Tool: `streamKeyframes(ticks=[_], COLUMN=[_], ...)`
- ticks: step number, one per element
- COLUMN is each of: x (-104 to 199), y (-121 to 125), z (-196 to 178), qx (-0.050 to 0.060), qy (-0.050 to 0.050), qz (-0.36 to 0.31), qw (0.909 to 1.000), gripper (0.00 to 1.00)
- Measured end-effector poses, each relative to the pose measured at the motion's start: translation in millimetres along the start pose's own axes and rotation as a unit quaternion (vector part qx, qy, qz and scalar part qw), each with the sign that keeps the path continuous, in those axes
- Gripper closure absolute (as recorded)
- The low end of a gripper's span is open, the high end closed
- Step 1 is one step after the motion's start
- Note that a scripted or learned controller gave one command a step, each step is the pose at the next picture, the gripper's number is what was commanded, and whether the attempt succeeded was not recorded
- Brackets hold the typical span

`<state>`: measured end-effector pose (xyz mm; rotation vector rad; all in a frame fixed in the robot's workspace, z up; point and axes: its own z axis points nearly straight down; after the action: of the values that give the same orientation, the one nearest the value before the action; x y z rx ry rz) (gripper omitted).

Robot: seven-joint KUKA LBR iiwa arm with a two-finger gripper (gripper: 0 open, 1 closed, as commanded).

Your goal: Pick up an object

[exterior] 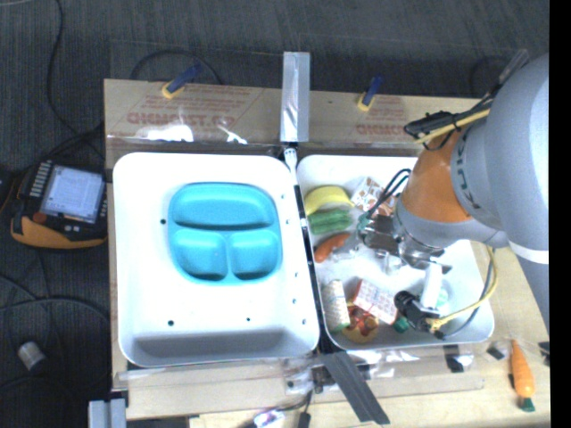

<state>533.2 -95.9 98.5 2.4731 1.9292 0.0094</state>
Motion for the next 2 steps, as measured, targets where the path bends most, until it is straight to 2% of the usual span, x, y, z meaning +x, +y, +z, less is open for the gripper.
streamKeyframes(ticks=[1, 2], x=[-79, -15], y=[-9, -32], z=[-79, 10], qx=[0.006, 0.001], qy=[-0.004, -0.001], qz=[0.204, 0.224], qw=[0.9789, 0.9746], gripper=[0.0, 0.0])
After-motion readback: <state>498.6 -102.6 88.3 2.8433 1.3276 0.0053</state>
